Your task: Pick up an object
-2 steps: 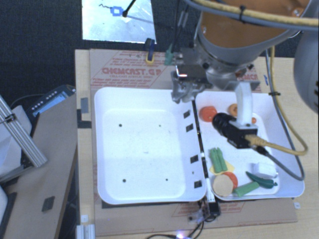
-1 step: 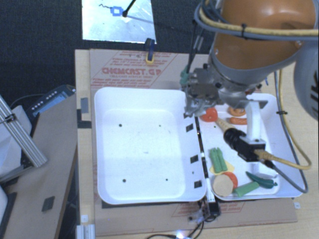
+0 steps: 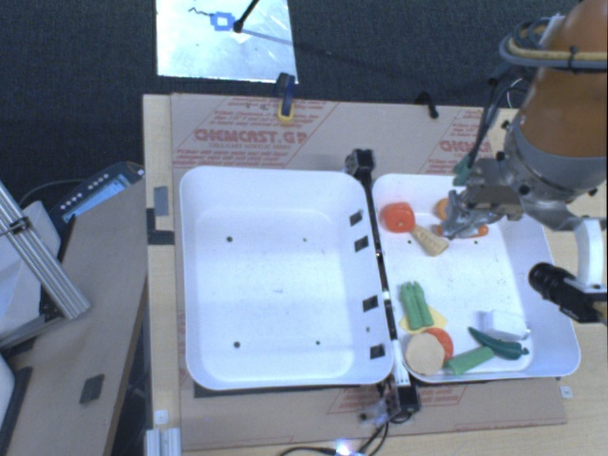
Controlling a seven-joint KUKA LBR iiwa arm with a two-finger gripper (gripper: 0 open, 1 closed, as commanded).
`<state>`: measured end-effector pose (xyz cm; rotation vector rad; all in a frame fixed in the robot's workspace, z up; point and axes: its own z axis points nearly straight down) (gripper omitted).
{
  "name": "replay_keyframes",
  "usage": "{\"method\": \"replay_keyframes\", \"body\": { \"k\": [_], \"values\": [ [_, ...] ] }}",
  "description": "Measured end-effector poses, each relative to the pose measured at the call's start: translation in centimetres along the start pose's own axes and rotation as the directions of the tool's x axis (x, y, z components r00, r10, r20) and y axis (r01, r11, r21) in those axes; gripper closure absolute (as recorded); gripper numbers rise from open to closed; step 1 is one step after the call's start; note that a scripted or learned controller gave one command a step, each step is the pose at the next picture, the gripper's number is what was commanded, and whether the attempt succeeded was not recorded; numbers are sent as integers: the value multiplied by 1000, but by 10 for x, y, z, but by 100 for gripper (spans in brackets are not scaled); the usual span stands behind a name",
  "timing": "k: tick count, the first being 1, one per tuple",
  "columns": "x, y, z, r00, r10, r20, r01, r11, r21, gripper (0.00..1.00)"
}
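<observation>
A tan wedge (image 3: 431, 243) lies just beside the gripper (image 3: 463, 226).

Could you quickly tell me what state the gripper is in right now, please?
Gripper: low over the right bin, near the tan wedge; whether it is open, shut or holding anything cannot be told.

Beside the dull grey metal end effector (image 3: 463, 218) lie smooth, plastic-looking toy foods (image 3: 420, 305) in a glossy white plastic bin (image 3: 541, 255), on a matt brown cardboard-covered tabletop (image 3: 323, 131).
</observation>
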<state>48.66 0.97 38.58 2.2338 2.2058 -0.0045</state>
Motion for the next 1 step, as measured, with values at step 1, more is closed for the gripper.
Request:
{"method": "replay_keyframes", "body": {
  "k": [1],
  "values": [
    [44, 7, 7, 1000, -20, -5, 20, 1000, -1, 100]
  ]
}}
